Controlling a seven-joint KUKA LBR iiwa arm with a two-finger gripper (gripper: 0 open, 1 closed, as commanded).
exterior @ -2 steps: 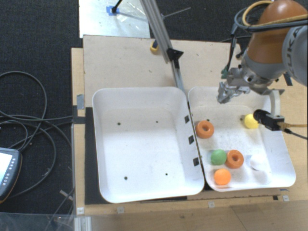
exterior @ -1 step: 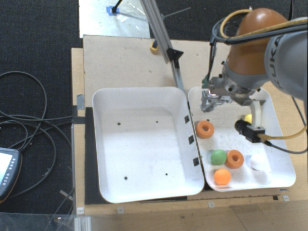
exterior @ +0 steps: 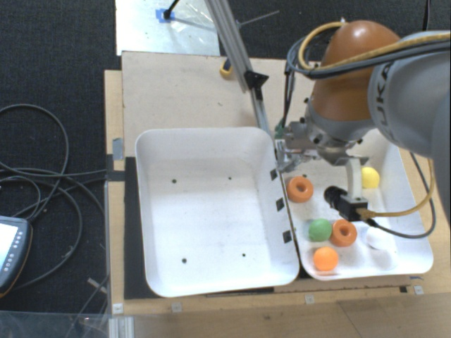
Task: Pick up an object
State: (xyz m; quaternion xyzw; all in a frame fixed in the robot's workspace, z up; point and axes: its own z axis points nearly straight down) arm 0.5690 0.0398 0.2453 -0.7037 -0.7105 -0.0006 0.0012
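orange, green and yellow pieces lie together in the right bin, the one the grey arm reaches over. the gripper hangs at the far left corner of that bin, right by the wall where it meets the left bin. from this slant it cannot be told whether the gripper is parted or closed.

an orange ring lies just on the near side of the gripper, close to the dividing wall. a green ball sits nearer still, and a second orange ring is just beside it on the right; whether the two touch is not clear. an orange ball rests just beside the green ball on its near side, by the bin's near rim. a yellow piece lies to the right of the first ring, partly hidden behind the robot. a whitish thing lies right of the second ring, its shape hard to make out against the white floor.

both bins rest on a tan surface. black cables trail over the dark floor at the left.
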